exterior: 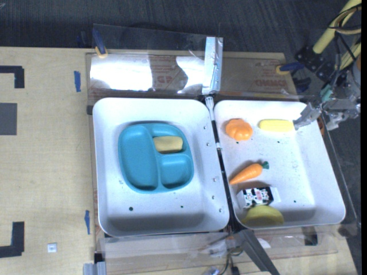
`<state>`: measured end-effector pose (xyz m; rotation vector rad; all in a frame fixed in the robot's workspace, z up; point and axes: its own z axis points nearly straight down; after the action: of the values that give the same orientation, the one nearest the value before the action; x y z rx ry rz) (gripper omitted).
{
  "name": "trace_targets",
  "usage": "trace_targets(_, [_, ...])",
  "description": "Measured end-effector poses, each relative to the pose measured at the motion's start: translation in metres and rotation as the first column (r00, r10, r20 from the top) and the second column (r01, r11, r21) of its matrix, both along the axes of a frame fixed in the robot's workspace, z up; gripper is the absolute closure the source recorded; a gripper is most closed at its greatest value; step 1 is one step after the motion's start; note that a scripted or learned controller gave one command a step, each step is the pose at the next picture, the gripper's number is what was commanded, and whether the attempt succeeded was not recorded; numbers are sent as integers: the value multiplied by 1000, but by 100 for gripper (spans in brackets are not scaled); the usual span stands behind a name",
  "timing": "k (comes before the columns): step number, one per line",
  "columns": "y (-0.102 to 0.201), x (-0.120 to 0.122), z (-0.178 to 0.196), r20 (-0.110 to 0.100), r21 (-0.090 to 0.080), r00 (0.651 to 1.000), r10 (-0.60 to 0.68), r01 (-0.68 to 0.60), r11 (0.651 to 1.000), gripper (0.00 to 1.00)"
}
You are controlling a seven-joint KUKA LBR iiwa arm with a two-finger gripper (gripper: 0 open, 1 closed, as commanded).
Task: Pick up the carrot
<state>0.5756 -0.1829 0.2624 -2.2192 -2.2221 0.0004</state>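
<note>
The carrot [248, 173], orange with a small green top, lies at a slant in the right bin [309, 171], near its left wall and pointing down-left. My gripper [305, 118] sits at the bin's upper right corner, just right of a yellow oblong item [276, 125]. It is well away from the carrot, up and to the right. Nothing is visibly held in it.
An orange round fruit [238, 129] lies above the carrot. Below it sit a black-and-white item [257, 196] and a yellow-green piece [264, 215]. The left bin [109, 171] holds a blue divided plate [137, 153] with a tan item [168, 144].
</note>
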Motion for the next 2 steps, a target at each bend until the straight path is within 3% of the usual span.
trace_targets(1, [61, 52, -85, -8, 4, 996, 90, -90, 996, 0])
trace_targets(2, [45, 19, 4, 11, -4, 997, 76, -76, 997, 0])
